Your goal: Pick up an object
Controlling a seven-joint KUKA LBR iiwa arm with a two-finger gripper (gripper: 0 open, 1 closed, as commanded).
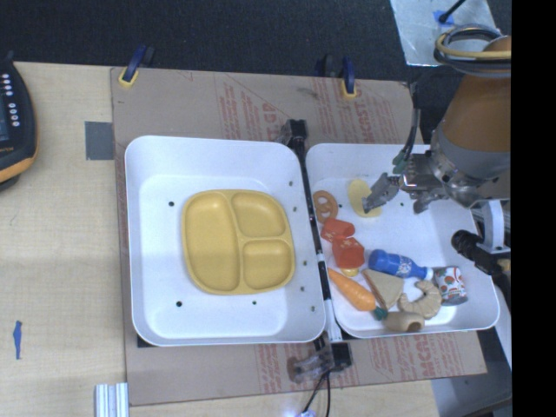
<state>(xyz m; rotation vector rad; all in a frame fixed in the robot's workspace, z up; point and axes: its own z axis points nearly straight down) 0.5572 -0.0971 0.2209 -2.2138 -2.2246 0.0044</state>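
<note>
Yellow piece (359, 196) lies just beside the open gripper (401, 196).

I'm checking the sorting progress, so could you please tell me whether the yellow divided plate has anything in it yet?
Empty. All three compartments of the yellow divided plate show bare yellow surface.
</note>
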